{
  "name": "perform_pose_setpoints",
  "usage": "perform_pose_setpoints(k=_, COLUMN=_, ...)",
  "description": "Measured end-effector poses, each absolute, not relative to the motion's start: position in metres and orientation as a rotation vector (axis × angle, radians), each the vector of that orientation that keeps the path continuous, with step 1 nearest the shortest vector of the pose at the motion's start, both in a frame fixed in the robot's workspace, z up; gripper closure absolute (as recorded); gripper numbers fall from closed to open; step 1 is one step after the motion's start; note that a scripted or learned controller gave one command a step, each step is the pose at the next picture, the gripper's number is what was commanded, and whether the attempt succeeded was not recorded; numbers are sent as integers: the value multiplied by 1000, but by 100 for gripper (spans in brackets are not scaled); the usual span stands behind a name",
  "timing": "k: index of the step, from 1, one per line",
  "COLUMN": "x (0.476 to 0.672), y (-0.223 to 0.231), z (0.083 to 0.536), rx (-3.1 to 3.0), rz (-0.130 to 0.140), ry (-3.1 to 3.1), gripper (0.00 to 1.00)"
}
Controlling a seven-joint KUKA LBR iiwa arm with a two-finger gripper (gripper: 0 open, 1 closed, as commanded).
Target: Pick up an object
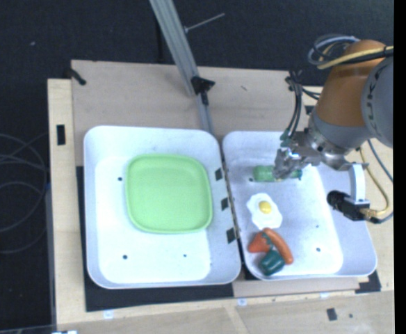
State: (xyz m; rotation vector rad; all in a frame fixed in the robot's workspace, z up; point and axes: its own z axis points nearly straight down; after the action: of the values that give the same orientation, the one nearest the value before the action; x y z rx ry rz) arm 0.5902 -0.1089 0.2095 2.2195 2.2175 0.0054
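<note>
Green piece (263, 174) lies at the upper end of the right bin (328, 252), pincer (285, 167) low over its right end. Can't tell its opening or any hold. Best: centre over it, close fully, lift straight. Egg (264, 209) near, below.

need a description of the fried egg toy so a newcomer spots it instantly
Look in the right bin, the one without the green plate. Near its middle, just right of the divider between the bins, lies the fried egg. It is flat and white with a round yellow yolk, unlike the orange and dark green pieces just below it and the green item above it by the gripper.
</note>
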Motion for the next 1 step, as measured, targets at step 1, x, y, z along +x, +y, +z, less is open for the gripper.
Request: perform_pose_setpoints(k=1, x=591, y=-109, z=260, rx=2219, rz=5, ry=2218, gripper=100)
